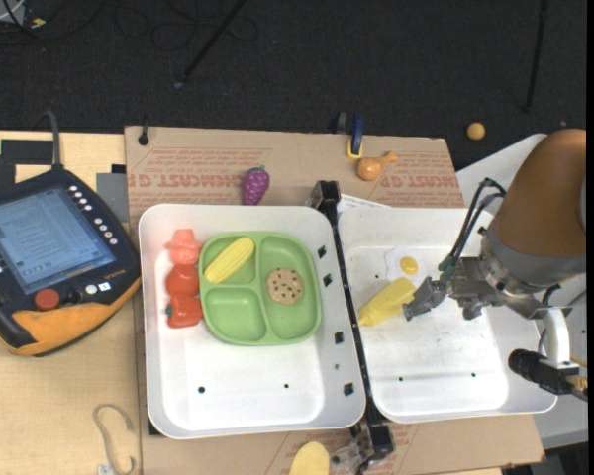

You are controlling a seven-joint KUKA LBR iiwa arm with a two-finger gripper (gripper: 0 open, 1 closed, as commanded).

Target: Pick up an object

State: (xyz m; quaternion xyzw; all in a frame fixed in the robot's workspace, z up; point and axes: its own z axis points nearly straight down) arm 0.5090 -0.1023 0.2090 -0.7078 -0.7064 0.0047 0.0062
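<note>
A smooth yellow oblong piece (386, 302), rounded at its ends, lies tilted in the right bin (445, 396), near its left wall. A small yellow disc (408, 264) sits just above it on the bin floor. The jaws (423, 301) hover just beside the oblong piece's right end; whether they are wide or narrow cannot be told from here. In the left bin (238, 404) rests a green divided plate (262, 325): a yellow corn cob (228, 258) fills its upper-left compartment and a chocolate-chip cookie (285, 286) its upper-right one. A red and pink toy figure (182, 280) lies against the plate's left edge. Behind the bins, on the surface, sit a purple grape bunch (255, 184) and an orange toy (373, 166)
</note>
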